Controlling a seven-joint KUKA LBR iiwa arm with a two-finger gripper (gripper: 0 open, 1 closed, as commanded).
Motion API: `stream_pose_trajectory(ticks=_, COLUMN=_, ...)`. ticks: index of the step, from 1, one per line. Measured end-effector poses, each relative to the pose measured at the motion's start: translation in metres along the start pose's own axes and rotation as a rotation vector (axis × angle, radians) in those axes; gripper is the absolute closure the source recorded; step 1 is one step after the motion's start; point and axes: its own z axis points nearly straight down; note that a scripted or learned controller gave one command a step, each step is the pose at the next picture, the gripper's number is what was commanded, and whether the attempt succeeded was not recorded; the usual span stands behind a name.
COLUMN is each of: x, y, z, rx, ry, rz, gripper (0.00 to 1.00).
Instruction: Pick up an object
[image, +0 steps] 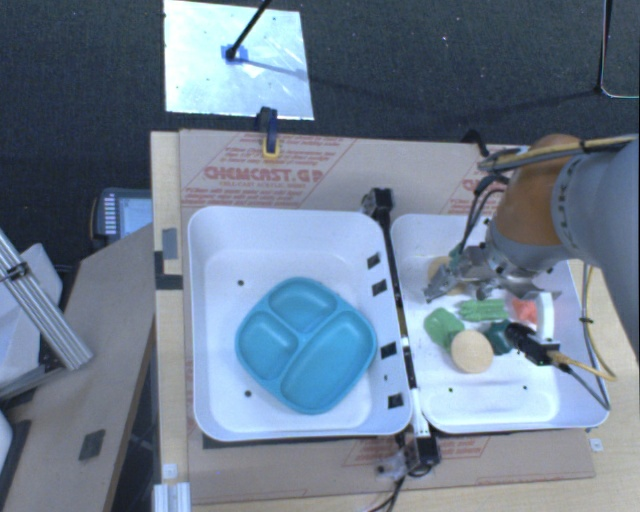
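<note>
My gripper (443, 283) hangs low in the right bin (500, 408), near its left wall. Just below it lie a light green block (441, 327) and a darker green piece (483, 311). A tan ball (471, 352) rests in front of the green block. A small tan thing (437, 267) peeks out right behind the gripper. A red-orange piece (526, 311) lies further right, partly under the wrist. Nothing shows as held by the gripper.
The left bin (220, 250) holds a blue divided plate (305, 344). A black-clipped divider (390, 290) runs between the bins. The grey arm (590, 200) with its orange band (525, 200) covers the right bin's back right corner.
</note>
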Motion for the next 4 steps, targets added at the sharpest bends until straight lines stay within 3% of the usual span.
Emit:
stream_pose_trajectory(ticks=1, x=0.0, y=0.001, z=-0.012, rx=-0.003, ry=-0.001, rz=0.0, gripper=1.0)
stream_pose_trajectory(ticks=3, x=0.01, y=-0.005, z=-0.132, rx=-0.006, ry=-0.001, rz=-0.004, gripper=1.0)
stream_pose_trajectory(ticks=4, x=0.01, y=-0.004, z=-0.137, rx=-0.001, ry=0.0, rz=-0.004, gripper=1.0)
